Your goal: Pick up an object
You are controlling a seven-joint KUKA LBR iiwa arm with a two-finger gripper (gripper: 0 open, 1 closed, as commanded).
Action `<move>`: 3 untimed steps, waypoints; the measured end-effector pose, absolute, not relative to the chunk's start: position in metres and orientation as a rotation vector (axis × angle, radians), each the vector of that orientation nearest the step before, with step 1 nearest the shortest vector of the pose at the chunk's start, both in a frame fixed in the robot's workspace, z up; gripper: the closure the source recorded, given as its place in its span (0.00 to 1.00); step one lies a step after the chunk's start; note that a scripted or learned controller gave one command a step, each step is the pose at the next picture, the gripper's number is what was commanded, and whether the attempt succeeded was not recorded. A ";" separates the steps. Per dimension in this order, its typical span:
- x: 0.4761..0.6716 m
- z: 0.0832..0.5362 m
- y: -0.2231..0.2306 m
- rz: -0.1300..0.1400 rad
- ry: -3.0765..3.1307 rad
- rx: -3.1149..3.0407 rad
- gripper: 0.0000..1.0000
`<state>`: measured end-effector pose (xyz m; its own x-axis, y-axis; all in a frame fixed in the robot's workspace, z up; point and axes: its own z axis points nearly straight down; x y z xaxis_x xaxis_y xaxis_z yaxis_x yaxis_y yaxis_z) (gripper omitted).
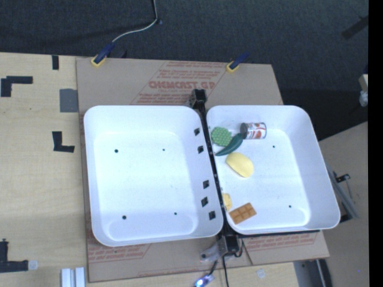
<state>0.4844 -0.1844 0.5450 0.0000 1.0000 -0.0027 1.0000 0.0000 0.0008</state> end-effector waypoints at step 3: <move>0.496 0.306 0.008 -0.016 2.238 2.222 1.00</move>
<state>0.4959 0.0076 0.3058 -0.0072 1.0000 0.0012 0.9999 0.0073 -0.0157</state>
